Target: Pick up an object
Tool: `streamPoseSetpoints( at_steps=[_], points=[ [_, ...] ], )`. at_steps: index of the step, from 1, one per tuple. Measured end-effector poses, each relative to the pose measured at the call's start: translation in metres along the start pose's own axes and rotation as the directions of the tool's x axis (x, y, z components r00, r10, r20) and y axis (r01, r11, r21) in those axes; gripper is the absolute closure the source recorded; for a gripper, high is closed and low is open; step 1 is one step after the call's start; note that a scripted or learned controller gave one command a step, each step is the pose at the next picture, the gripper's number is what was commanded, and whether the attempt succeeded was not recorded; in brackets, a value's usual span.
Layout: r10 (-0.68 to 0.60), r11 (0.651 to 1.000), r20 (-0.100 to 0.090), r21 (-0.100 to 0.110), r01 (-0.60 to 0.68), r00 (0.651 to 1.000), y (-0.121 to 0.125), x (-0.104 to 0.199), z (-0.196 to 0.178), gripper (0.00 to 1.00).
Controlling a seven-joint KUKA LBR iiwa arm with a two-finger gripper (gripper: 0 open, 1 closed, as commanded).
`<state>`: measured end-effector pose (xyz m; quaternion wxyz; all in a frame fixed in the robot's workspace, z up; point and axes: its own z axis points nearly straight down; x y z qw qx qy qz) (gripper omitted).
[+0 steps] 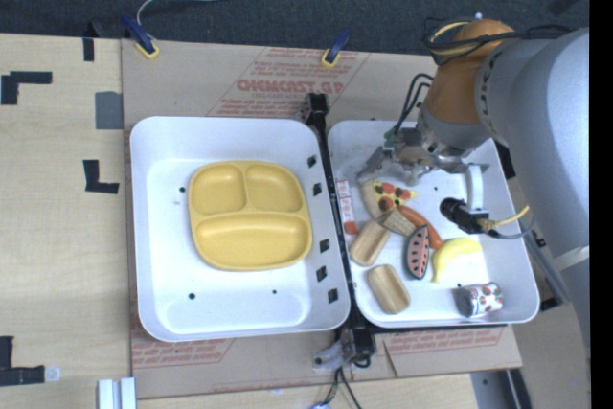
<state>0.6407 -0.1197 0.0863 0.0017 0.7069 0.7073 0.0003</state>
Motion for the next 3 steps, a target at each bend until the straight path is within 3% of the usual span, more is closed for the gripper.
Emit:
streamPoseSetpoints(
  at_steps=[1, 2, 3],
  points=[
    [0.000, 1.000, 0.000, -0.002, 0.000, 1.000, 0.001, 0.000, -0.010, 1.00],
    [0.000, 1.000, 0.000, -0.002, 0.000, 1.000, 0.001, 0.000, -0.010, 0.00],
    [-0.001, 1.000, -0.002, 0.001, 0.001, 1.000, 0.028, 0.006, 0.001, 0.00]
  ],
)
